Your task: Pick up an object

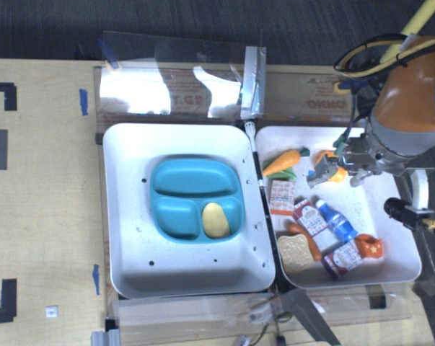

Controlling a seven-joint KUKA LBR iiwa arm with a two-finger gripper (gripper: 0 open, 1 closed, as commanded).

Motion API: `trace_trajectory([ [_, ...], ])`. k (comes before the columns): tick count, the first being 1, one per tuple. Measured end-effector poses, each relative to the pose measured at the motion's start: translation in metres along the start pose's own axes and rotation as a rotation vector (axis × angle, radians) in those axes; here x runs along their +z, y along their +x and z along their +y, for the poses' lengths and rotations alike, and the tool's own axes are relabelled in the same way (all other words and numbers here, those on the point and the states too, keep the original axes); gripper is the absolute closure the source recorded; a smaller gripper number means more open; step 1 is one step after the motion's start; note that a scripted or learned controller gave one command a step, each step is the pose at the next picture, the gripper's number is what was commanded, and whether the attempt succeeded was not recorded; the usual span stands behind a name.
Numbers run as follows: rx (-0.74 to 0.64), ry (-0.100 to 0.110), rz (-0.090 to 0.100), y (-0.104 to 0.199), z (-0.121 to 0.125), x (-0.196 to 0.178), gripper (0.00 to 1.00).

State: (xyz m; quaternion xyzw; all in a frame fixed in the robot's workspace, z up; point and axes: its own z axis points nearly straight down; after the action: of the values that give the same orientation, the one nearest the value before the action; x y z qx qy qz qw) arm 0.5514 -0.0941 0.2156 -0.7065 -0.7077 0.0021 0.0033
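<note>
My gripper (345,163) hangs low over the back part of the right bin (408,265), coming in from the right under the orange-banded wrist. Right at its tip lies a small orange and yellow toy (325,166); whether it is gripped is unclear. To its left a carrot (283,160) with a green top lies near the bin's back left corner. In front of the gripper lie a blue bottle (337,223), a red and white carton (312,219), a slice of bread (296,251) and a dark red packet (341,258).
The left bin (123,157) holds a blue divided tray (195,179) with a yellow egg-shaped item (216,220) in its front right compartment. A red and white packet (281,196) and an orange item (369,246) also lie in the right bin. A metal divider (252,85) stands behind the bins.
</note>
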Motion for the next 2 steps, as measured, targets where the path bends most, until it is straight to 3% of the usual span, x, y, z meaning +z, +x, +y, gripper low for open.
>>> trace_trajectory([
  [1, -0.121, -0.011, -0.006, -0.0337, -0.0576, 0.1275, 0.00],
  [2, -0.122, -0.007, -0.002, -0.0317, -0.0579, 0.1202, 1.00],
])
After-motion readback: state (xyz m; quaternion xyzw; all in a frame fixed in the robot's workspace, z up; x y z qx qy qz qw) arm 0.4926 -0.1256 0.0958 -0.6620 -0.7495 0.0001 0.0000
